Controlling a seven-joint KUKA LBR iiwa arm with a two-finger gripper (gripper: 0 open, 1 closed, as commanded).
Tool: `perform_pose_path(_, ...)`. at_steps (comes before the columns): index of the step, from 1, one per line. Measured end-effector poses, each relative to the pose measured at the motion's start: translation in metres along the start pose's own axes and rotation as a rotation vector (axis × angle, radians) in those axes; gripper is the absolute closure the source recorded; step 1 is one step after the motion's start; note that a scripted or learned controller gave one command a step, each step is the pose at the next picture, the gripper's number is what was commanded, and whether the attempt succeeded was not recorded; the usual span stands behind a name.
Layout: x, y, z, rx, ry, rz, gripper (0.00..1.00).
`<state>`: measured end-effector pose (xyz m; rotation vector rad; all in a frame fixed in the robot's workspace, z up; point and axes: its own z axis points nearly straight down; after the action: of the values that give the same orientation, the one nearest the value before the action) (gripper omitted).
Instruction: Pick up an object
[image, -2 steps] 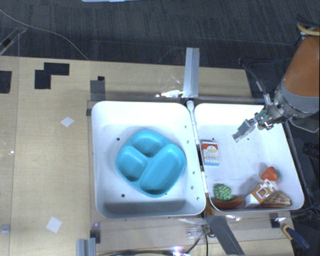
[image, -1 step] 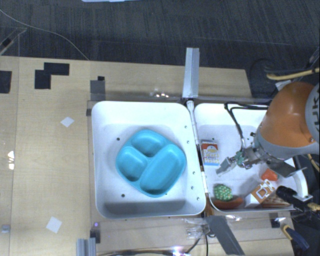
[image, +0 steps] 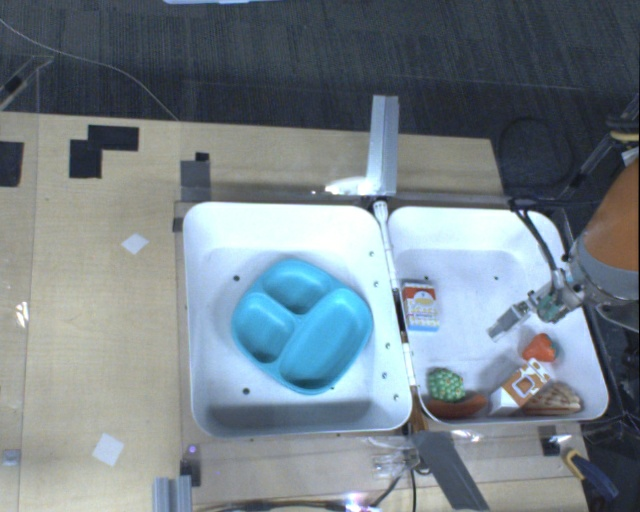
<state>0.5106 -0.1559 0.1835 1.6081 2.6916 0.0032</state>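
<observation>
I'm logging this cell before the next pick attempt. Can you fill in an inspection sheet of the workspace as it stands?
Surface: wooden bench with two white bins, left bin and right bin.
Job's things: blue sectioned tray in left bin; small carton, green item, orange item, striped box in right bin.
Clutter: black tape marks.
Grippers: tool over right bin, holding nothing.
Cables: black cable at the arm.
Surroundings: dark carpet.
</observation>
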Motion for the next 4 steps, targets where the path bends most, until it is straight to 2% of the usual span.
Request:
perform_pose_path(1,-0.022,-0.038,0.056,0.002,0.002,-0.096,0.00)
perform_pose_path(2,0.004,-0.022,0.000,0.000,0.000,-0.056,0.00)
perform_pose_path(3,-0.004,-0.023,0.094,-0.007,-0.006,-0.108,0.00)
perform_pose_path(4,-0.006,-0.020,0.081,-0.014,-0.015,-0.109,1.00)
